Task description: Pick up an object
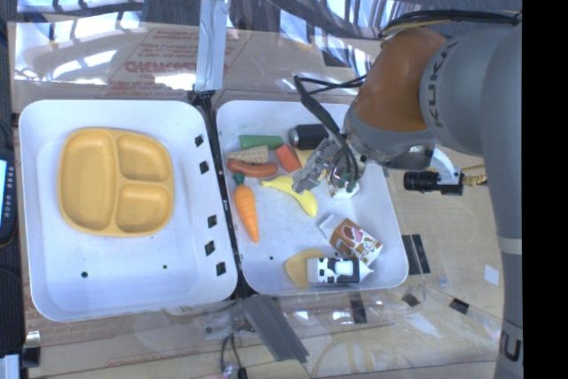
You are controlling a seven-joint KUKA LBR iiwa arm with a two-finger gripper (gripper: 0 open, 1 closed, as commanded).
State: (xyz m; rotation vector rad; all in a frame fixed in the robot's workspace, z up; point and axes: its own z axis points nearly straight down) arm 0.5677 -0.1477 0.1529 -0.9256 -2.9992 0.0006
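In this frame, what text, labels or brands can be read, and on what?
"KUKA", partly seen, on the grey arm.
Red print on the cardboard behind the bins: too blurred to read.
Brown-and-white carton in the right bin: print too small to read.

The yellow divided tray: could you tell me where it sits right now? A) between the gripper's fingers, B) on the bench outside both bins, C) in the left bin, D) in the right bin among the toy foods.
C: the yellow divided tray lies flat in the left bin, while the carrot and banana lie in the right bin beneath the gripper.
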